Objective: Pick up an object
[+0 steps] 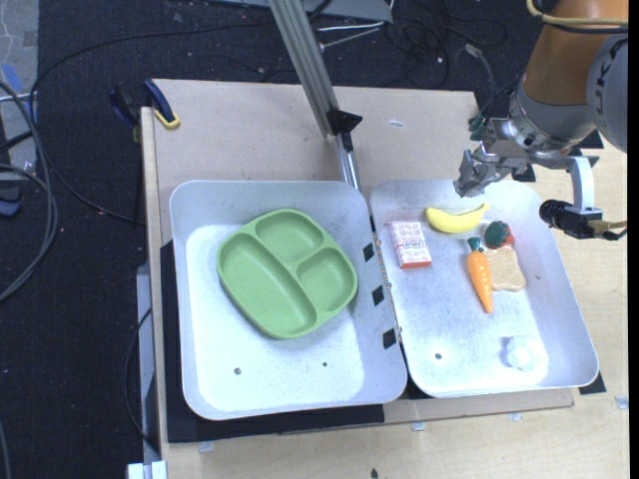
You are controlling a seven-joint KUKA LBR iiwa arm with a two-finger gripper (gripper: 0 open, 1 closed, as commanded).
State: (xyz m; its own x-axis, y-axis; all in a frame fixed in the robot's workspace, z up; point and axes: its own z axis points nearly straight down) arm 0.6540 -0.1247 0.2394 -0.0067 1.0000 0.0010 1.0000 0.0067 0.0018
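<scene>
The right bin holds a yellow banana, a pink-and-white box, an orange carrot, a slice of toast and a small red-and-green fruit. A small whitish lump lies near that bin's front right corner. My gripper hangs over the bin's far edge, just above and behind the banana. Nothing shows between its fingers.
The left bin holds a green divided plate. A metal pole slants down to the seam between the bins at the back. Black clips sit along that seam. Bare bench lies behind the bins.
</scene>
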